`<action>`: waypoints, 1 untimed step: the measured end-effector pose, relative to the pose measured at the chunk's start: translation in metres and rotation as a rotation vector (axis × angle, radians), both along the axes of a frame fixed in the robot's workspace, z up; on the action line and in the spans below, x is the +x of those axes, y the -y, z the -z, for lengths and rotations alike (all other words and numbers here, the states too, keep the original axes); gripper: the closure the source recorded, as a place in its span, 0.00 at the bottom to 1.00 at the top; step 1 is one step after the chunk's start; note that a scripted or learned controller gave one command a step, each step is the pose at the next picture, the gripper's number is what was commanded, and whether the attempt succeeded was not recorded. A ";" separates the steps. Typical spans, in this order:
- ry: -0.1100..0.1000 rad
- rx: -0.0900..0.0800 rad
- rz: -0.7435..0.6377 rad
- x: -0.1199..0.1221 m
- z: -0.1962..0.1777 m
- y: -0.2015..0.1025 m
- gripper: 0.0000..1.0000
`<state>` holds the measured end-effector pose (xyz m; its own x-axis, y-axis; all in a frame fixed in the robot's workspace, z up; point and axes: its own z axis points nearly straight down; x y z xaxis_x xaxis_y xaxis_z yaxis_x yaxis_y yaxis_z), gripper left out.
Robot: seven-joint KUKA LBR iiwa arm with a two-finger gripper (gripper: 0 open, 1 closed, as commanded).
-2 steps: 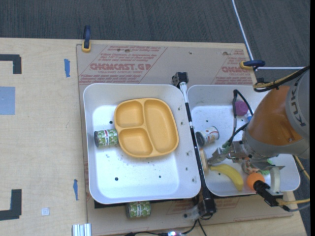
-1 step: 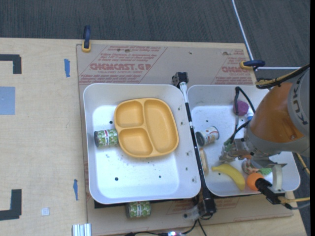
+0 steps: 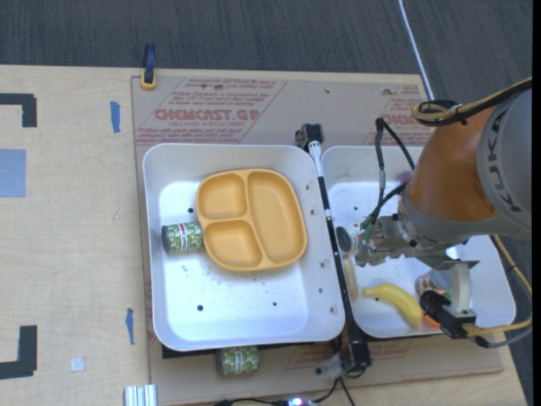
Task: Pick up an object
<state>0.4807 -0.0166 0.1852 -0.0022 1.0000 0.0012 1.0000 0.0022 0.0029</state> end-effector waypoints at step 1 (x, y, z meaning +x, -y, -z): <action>-0.001 -0.001 0.001 0.000 0.000 0.001 0.00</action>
